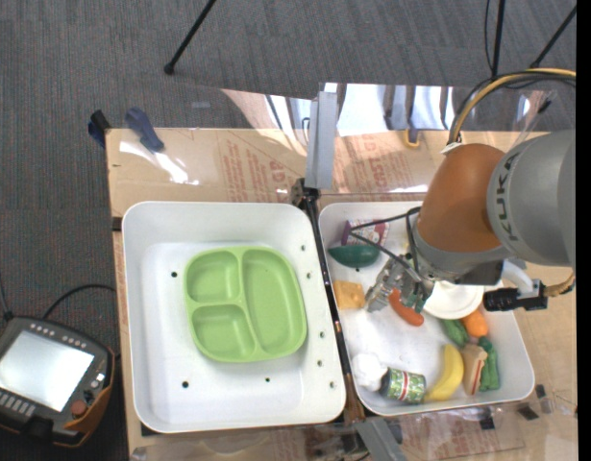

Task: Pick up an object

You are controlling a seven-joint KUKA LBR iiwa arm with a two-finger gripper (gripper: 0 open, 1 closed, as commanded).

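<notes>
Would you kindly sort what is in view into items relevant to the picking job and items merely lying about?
Job: gripper; right bin; its objects: banana, can, orange carrot-like piece, dark green vegetable.

Lying about: green divided plate in left bin; handheld pendant on floor.

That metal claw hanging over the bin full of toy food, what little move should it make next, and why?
Probably a short drop straight down. The gripper hangs low in the right bin, between a yellow piece and an orange-red piece, and nothing is visibly between its fingers. Lowering a little would bring it around one of them; which one it is aimed at is unclear.
</notes>
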